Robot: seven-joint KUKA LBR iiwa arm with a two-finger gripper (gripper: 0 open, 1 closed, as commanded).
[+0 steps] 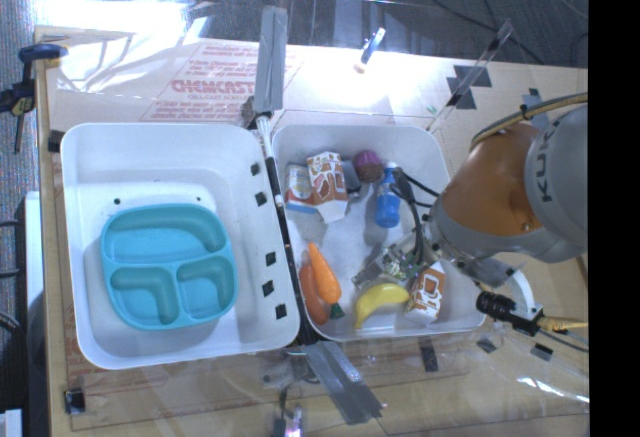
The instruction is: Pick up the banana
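Looking down at a slant on a wooden bench (520, 85) bearing two shallow white bins side by side. Seeing the left bin (90, 155) holding a blue divided tray (168, 265). Seeing the right bin (425, 150) crowding with small items: a printed carton (325, 180) near the far wall, a purple ball-like thing (368, 164) beside it, a blue bottle (387, 203) lying further right, an orange carrot (320, 277) along the left wall. Finding the banana (378, 301) lying flat on the bin floor near the front wall, just right of the carrot and just left of a second small carton (428, 293). Reaching in from the right, the grey arm (505, 200) with its orange band, bending down over the bin. Hovering just above the banana, the gripper (392, 265), possibly touching clutter; not being able to tell its opening amid the dark cables.
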